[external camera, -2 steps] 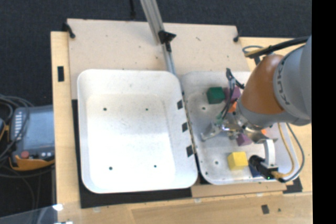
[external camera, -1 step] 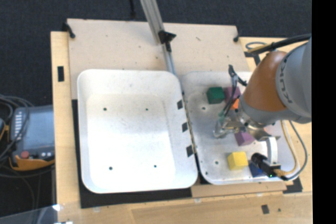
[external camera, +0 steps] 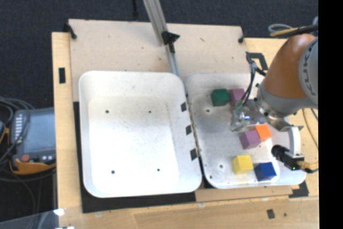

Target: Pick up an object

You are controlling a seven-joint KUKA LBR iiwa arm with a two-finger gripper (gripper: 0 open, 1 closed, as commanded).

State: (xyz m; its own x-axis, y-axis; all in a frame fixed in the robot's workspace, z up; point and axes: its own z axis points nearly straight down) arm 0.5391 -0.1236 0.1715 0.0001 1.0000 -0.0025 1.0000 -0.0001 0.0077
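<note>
The tool (external camera: 242, 122) hangs at right of centre in the frame, just above the purple block (external camera: 250, 139) — likely light, rigid foam, best pinched across flat sides.

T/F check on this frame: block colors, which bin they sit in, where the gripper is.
1. All the blocks lie in the right bin. True.
2. The yellow block sits beside the blue block. True.
3. The green block is in the left bin. False: it lies in the right bin, near its far side.
4. The gripper hangs over the left bin. False: it is over the right bin, next to the purple block.
5. An orange block touches the purple block. True.
</note>
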